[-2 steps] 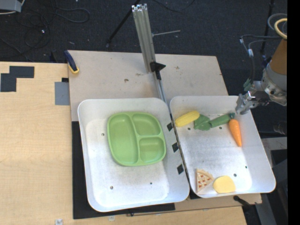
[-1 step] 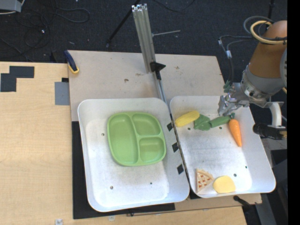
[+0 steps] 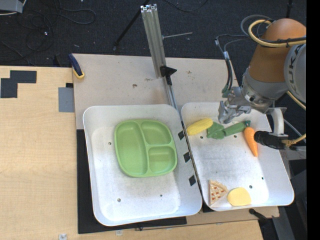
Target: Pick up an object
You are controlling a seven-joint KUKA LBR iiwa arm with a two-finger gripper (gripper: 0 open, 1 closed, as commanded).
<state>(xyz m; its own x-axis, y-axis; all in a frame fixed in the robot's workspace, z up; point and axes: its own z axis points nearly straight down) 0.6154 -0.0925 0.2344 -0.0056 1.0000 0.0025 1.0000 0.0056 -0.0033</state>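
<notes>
The right bin point(image 3: 235, 169) holds a yellow corn cob point(image 3: 199, 126), a green pea pod point(image 3: 226, 130) and an orange carrot point(image 3: 251, 141) along its far side. Near its front edge lie a pizza slice point(image 3: 216, 191) and a yellow round piece point(image 3: 239, 197). My gripper point(image 3: 229, 116) hangs over the far part of this bin, just above the green pea pod and to the right of the corn cob. I see nothing between its fingers.
In the left bin point(image 3: 100, 189) lies a green divided plate point(image 3: 145, 147). An upright aluminium post point(image 3: 154, 39) stands behind the bins. A wooden table surface point(image 3: 35, 149) lies to the left.
</notes>
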